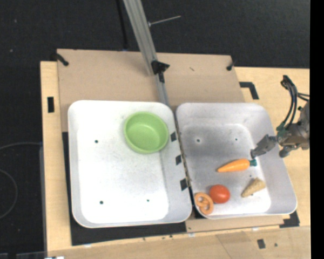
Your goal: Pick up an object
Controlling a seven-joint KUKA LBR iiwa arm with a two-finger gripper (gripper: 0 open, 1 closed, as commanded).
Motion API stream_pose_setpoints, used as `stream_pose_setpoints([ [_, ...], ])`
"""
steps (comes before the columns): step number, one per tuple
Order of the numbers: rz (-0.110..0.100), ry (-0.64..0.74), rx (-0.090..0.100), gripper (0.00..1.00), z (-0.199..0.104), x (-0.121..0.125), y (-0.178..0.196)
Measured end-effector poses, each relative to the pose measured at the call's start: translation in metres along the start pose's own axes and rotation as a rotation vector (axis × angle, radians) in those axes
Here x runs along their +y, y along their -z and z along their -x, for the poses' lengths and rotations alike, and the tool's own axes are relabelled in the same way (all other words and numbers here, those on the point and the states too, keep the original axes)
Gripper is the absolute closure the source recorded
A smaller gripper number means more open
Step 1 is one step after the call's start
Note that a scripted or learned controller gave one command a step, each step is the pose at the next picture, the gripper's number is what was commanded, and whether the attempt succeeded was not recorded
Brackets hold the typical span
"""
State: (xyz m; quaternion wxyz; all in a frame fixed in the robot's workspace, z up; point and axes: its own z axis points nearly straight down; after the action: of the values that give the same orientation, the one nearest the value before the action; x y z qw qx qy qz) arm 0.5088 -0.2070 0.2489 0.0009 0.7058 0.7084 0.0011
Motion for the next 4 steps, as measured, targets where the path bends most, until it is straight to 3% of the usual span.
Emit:
stream_pose_setpoints([
  [1, 0.000, -0.001, 0.000, 0.00, 0.000, 0.000, 0.000],
  [2, -0.007, -0.004, -0.001, 0.00, 0.005, -0.005, -0.061],
  [4, -0.002, -0.006, -0.003, 0.00, 0.001, -0.001, -0.149],
])
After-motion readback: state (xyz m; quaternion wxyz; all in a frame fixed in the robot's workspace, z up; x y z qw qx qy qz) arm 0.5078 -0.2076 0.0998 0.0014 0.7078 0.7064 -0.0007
